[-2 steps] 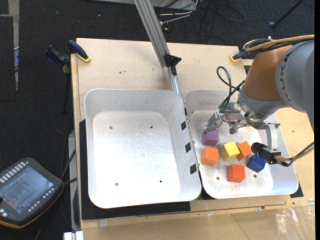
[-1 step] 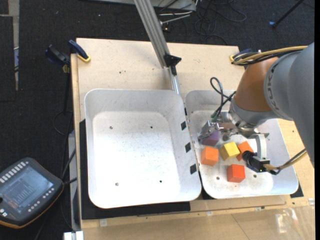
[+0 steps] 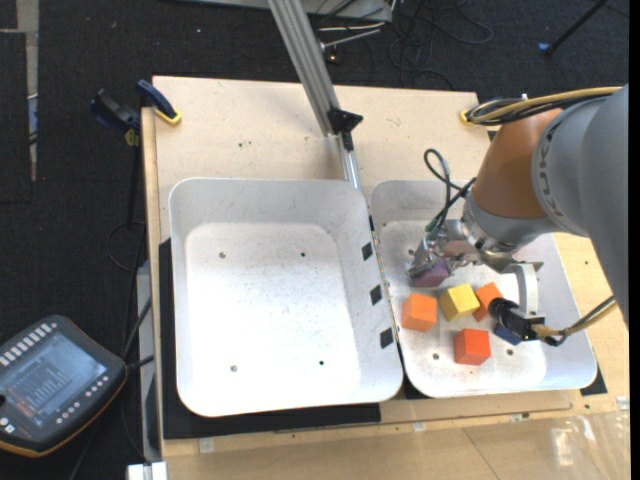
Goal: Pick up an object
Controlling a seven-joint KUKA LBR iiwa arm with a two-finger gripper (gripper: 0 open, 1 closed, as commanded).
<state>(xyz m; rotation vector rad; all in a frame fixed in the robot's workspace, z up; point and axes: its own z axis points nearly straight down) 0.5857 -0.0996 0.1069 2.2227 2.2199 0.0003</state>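
The arm [image 3: 560, 178] reaches in from the right and bends down over the right bin [image 3: 440, 370]. The gripper [image 3: 432, 260] is low over the middle of that bin, close to its left wall. Whether it is open or closed cannot be told from this angle. A small purple piece [image 3: 433, 276] lies right at its tip, but it is not clear whether the gripper has hold of it or only touches it.

The other things to pick sit in a tight group just nearer the camera. An orange block [image 3: 420, 311] lies nearest the left wall. A yellow block [image 3: 461, 300] is just beside it on the right, and a smaller orange block [image 3: 487, 294] touches or nearly touches the yellow one. A red block [image 3: 472, 347] stands a little apart, nearer the front rim, with white floor around it on the front and left.

The left bin [image 3: 270, 298] shows a broad white floor with a few dark specks. Its right rim meets the right bin's left rim. A metal bar [image 3: 305, 53] slants down from the top to that shared edge. A handheld control screen [image 3: 50, 380] lies off the bench [image 3: 260, 128] at the lower left.
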